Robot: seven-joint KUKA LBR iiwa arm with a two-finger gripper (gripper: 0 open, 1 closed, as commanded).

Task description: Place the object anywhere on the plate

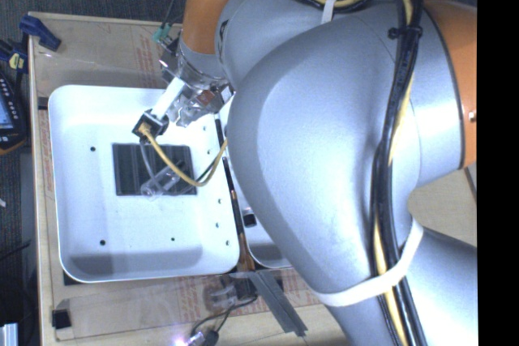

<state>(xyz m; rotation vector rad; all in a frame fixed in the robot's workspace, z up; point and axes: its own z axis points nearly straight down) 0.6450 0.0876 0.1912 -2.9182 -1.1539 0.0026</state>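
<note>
A dark grey ribbed rectangular plate (pixel 134 168) lies flat on the floor of the left white bin (pixel 81 215), left of the bin's centre. My gripper (pixel 160 181) reaches down from the upper right and hangs over the plate's right half, its clear tips at or just above the plate's surface. A yellow cable (pixel 203 174) loops beside it. I cannot make out any loose object on the plate or at the gripper; the tips are translucent and blend with the plate.
The arm's big grey body (pixel 340 158) covers almost all of the right bin; only its near left corner (pixel 263 255) shows. A blue clamp (pixel 39 32) sits at the bench's far left corner. Brackets and cables (pixel 235 292) lie along the front edge.
</note>
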